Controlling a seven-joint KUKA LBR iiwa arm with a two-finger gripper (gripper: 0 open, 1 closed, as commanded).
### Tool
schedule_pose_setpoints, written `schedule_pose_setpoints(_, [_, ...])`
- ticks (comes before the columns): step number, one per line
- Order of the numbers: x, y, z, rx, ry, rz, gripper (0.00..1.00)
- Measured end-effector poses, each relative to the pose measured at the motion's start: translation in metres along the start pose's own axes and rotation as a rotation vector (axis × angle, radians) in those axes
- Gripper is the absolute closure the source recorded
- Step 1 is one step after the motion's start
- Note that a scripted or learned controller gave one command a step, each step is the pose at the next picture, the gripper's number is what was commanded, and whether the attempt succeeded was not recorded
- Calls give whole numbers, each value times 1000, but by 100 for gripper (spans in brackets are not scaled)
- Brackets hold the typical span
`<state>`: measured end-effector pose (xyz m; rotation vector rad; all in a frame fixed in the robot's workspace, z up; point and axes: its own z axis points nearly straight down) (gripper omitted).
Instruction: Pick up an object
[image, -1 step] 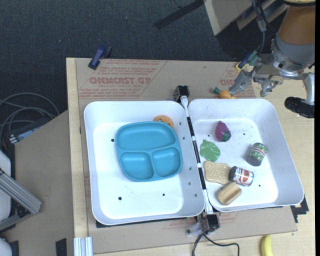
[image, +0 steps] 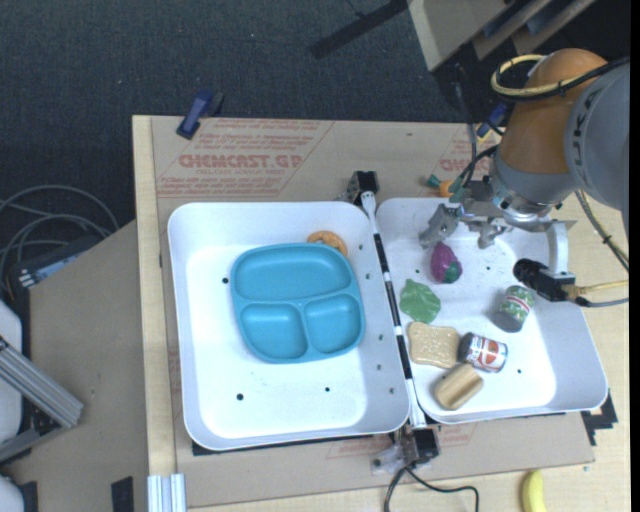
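Readable text: "CHEMCAST GP" in red on the brown protective paper covering the bench sheet (image: 250, 160), repeated in smaller lines I can't resolve. A second patch of the same red print sits at the top right, partly behind the arm (image: 545, 120). The small can (image: 486, 352) has a red and white label, text too small to read. The greenish can (image: 514, 306) has a label too, unreadable.

Gripper (image: 462, 228) hangs over the back of the right bin (image: 570, 385), fingers spread, nothing between them. The purple object (image: 445, 264) lies just below and between the fingertips, on the bin floor, apart from them.

Rest of the right bin: green leaf-shaped piece (image: 420, 300) near the divider, toast-like slab (image: 433, 344) below it, touching the red and white can, tan cylinder (image: 455, 386) at the front. A black part of the wrist gear with a cable (image: 545, 280) overhangs the right side.

Left bin (image: 190, 300): blue three-compartment tray (image: 297, 300) in the middle, a small orange-brown round item (image: 326, 240) at its back edge, against the bin wall.

Surroundings: dark carpet, blue clip (image: 199, 113) at the sheet's back left corner, coiled cables (image: 45, 240) on the left, a yellow item (image: 534, 492) at the front right edge.
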<state>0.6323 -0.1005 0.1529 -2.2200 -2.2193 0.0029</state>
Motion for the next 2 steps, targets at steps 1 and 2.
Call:
schedule_pose_setpoints(1, [-1, 7, 70, 2, 1, 0, 0])
schedule_pose_setpoints(2, [-1, 9, 57, -4, -1, 0, 100])
